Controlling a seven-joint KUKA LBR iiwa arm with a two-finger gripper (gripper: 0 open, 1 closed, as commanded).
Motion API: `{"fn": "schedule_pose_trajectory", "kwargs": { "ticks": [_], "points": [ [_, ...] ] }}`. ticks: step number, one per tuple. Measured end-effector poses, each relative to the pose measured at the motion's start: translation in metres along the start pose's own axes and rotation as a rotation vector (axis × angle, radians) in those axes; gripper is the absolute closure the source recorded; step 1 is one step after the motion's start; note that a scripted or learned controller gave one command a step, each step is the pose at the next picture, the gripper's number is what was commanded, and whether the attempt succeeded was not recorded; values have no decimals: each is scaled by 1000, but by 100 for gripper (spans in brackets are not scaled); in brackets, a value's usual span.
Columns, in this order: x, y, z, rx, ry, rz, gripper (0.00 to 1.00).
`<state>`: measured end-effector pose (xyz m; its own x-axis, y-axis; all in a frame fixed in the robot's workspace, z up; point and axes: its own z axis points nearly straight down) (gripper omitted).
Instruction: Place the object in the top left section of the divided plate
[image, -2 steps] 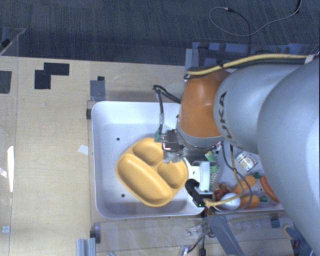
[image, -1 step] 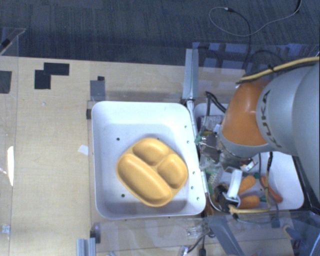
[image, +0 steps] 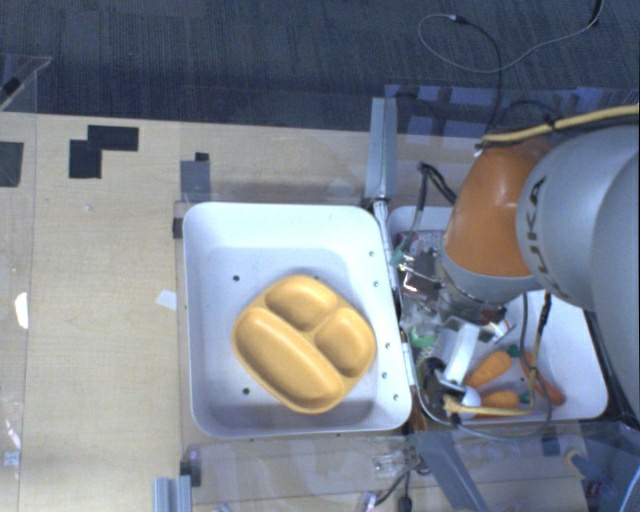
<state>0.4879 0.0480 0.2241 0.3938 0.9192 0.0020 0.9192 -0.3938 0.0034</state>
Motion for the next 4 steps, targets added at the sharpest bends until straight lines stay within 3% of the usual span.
{"fn": "schedule_pose_trajectory", "kwargs": {
  "ticks": [1,2,3,4],
  "points": [
    [26,-12,2,2,0,-72,100],
    [-31,12,40,3,-1,-132,100],
    [-24,11,4,0,0,-52,100],
    [-53,23,-11,-1,-1,115,100]
  ]
}}
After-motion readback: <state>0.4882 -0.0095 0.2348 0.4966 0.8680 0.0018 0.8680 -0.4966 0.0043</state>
